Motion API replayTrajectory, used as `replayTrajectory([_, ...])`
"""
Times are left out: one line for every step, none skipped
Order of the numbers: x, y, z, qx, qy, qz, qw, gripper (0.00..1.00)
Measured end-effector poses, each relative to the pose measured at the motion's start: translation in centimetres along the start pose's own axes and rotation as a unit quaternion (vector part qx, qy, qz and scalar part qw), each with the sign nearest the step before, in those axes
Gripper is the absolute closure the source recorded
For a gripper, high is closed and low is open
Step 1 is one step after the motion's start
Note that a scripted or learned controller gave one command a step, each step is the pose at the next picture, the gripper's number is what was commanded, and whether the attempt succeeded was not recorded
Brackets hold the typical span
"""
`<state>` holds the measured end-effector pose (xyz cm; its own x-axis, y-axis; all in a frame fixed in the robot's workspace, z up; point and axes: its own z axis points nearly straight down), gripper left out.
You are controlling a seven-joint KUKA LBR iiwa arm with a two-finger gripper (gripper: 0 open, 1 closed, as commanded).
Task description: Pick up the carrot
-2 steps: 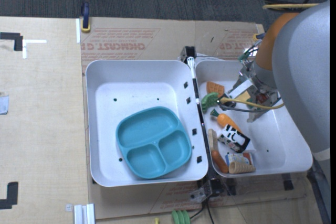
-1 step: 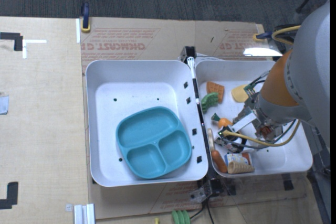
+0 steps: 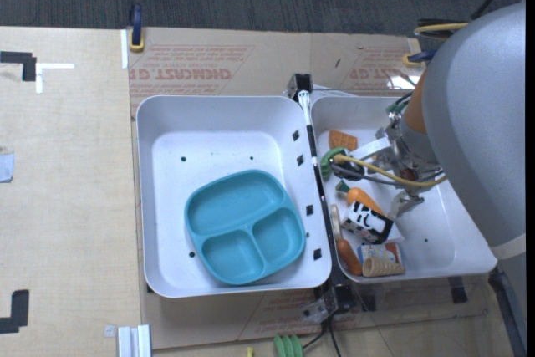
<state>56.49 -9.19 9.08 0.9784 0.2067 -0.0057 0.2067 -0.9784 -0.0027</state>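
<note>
At the near edge of the right bin, toward 6 o'clock, lie a tan cone-shaped piece and an orange-red piece against the bin's left wall. Just beyond them sits a black-and-white carton, and touching its far corner at about 11 o'clock is the carrot — 1 orange root lying tilted near the bin's left wall. Farther back are a green item and an orange block. The left bin holds 1 blue divided plate with 3 compartments.

The arm reaches in from 3 o'clock, its bulky grey body covering the right bin's far right part. The gripper hangs low over the right bin, at about 2 o'clock from the carrot and apart from it — whether it is spread or closed I cannot tell, and nothing is seen held in it.
</note>
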Motion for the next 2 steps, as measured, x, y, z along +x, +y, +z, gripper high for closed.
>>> replayTrajectory([-5.97,-1.08,-1.06,-0.008,0.013,-0.014,0.9998,0.0])
replayTrajectory([-6.24,-1.11,-1.67,-0.002,0.007,-0.013,0.9999,1.0])
